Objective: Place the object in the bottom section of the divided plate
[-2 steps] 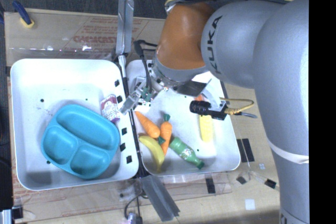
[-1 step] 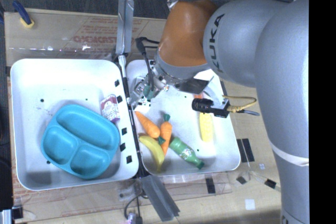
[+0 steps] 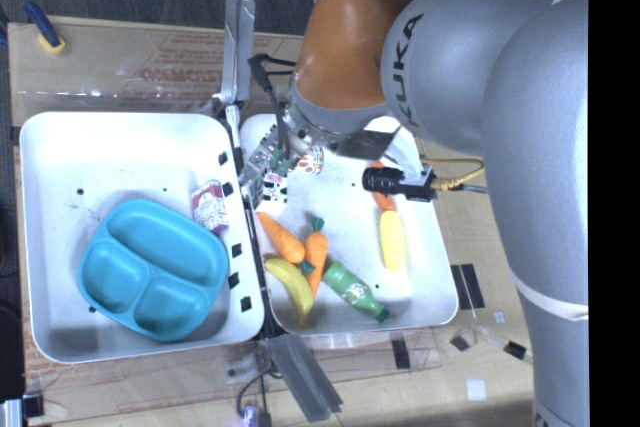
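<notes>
A blue divided plate (image 3: 150,270) with three sections lies in the left bin (image 3: 60,165), toward its front. A small purple and white can (image 3: 209,205) lies just beyond the plate's right rim, against the bin's right wall. My gripper (image 3: 266,163) hangs under the orange band at the far left corner of the right bin (image 3: 430,265), close to the wall between the bins. It is dark and partly hidden by the wrist, and a small spotted item (image 3: 275,185) sits right below it. I cannot tell whether anything is held.
The right bin holds two carrots (image 3: 280,235) (image 3: 316,255), a banana (image 3: 290,287), a green bottle (image 3: 352,290) and a yellow piece (image 3: 392,240). The arm's bulk covers the bin's far right. A metal divider (image 3: 238,55) runs between the bins.
</notes>
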`<action>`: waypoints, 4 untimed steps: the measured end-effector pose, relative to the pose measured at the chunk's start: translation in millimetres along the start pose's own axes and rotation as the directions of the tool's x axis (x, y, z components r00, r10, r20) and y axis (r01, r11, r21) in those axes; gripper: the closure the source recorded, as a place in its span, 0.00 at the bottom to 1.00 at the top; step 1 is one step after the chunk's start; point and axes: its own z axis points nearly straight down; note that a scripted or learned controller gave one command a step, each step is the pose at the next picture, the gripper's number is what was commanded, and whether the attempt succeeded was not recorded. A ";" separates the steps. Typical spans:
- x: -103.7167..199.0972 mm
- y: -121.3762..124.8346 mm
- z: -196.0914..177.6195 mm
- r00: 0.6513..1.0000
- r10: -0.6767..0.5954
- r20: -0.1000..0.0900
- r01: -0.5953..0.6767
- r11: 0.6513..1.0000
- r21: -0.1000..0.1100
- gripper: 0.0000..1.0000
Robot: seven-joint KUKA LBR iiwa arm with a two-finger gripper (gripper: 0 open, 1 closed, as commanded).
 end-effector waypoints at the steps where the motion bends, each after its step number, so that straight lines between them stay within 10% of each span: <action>1: 0.1 0.1 0.0 1.000 -0.001 0.000 0.001 1.000 0.000 0.00; 2: 66.7 24.5 -36.1 0.985 -0.174 0.003 0.174 0.985 -0.002 0.00; 4: 66.4 24.3 -36.0 0.985 -0.173 0.003 0.173 0.985 -0.002 0.00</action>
